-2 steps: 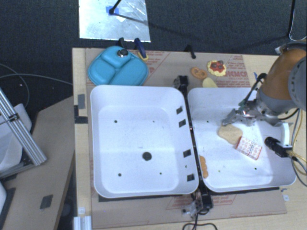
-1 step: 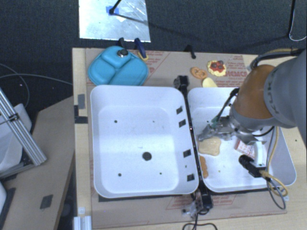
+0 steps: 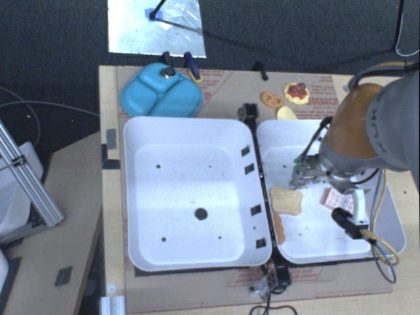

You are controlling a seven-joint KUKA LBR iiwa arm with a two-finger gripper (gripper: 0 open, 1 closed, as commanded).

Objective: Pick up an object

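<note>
**Arm works the right bin beside a slice of toast**

The divider (image 3: 259, 189) between the two white bins is the landmark. Nearest the camera, just right of its lower half, a thin tan strip (image 3: 279, 229) lies against the right bin's (image 3: 328, 254) left wall, with open white floor stretching right of it toward the front rim. A little farther up, a toast-like slice (image 3: 287, 201) sits close to the divider, flat on the floor. Directly above it, the gripper (image 3: 301, 177) points down and left, its tip just off the slice's upper edge; whether its jaws are spread or closed cannot be told. A red-and-white packet (image 3: 336, 199) lies farther right, under the grey arm (image 3: 380, 126). Left of the divider, the left bin (image 3: 141, 176) offers broad bare floor. Beyond the bins' far rims rest a blue divided dish (image 3: 161, 92), left, and small toy foods (image 3: 289, 97), right.
</note>
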